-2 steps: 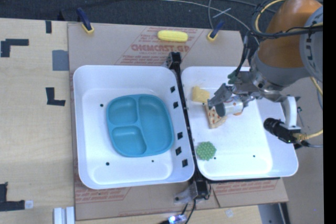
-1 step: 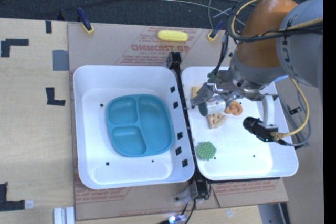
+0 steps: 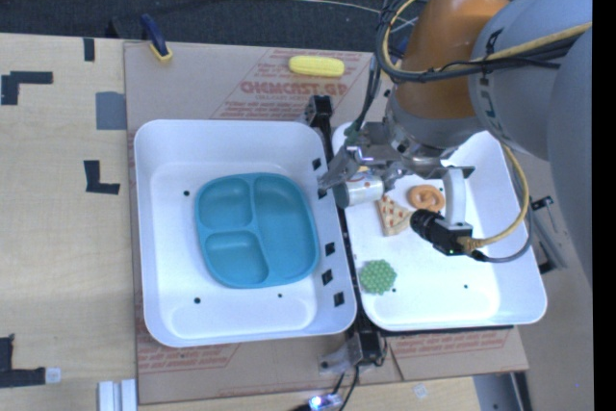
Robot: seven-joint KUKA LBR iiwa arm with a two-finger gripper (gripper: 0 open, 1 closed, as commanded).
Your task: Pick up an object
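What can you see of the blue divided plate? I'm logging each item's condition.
The blue divided plate is a rounded-rectangle tray of smooth, plastic-looking material, with three compartments: two smaller ones along the top, one wide one below. It lies flat, right side up and slightly turned, on the floor of the left white bin, near its middle. All three compartments hold nothing.

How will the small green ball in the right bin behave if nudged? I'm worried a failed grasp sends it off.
The green ball looks round, so it would probably roll on the smooth right bin. Its bumpy surface may slow it a little. The bin's raised rim would likely stop it.
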